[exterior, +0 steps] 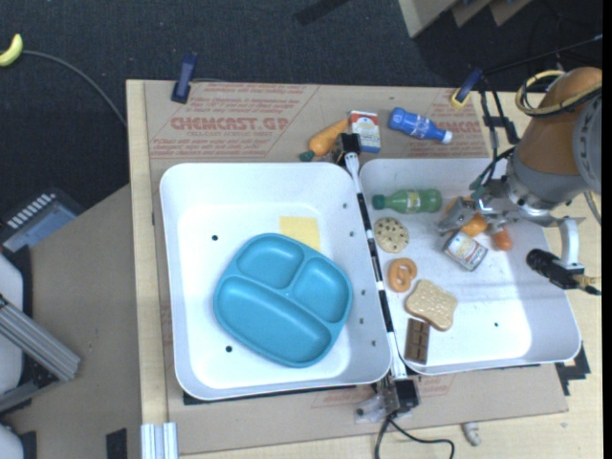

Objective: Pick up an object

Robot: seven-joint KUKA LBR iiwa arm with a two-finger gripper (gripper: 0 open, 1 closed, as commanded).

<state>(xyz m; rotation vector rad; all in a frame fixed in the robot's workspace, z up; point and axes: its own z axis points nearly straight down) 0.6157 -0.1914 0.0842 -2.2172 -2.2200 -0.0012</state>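
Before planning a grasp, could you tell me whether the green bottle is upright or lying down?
Lying down: the green bottle rests on its side on the right bin's floor, pointing left to right.

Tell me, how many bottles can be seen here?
2. The green bottle lies in the right bin near its upper left; the blue bottle lies on the bench above the bins. The arm may hide others.

Plate (282,299) in left bin (182,256)

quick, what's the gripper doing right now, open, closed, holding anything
Gripper: low in the right bin over a small can and an orange item; open or closed cannot be told.
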